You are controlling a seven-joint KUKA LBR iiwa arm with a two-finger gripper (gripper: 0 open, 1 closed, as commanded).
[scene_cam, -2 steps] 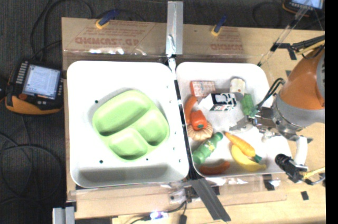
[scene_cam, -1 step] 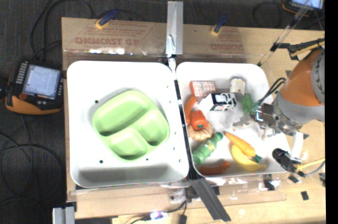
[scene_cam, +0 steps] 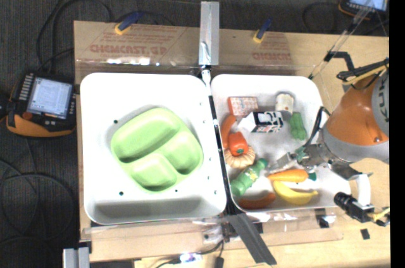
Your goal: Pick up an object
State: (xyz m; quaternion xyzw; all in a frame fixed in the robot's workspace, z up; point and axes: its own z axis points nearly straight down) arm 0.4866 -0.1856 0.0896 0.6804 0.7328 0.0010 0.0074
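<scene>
You are seeing the fingers [scene_cam: 302, 157] hovering low in the right bin [scene_cam: 316, 91]; whether apart or together, you cannot tell. Just beneath them a carrot [scene_cam: 288, 176] and banana [scene_cam: 295, 193] are lying, likely targets.

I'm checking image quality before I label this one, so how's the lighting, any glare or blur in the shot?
Camera view: lighting is even and fairly soft, the left bin reads bright white without washing out the green tray; glare streaks the clear plastic sheet behind the bins; the small items in the right bin are slightly soft, and the gripper area is blurred, so fine detail there is hard to read.
</scene>
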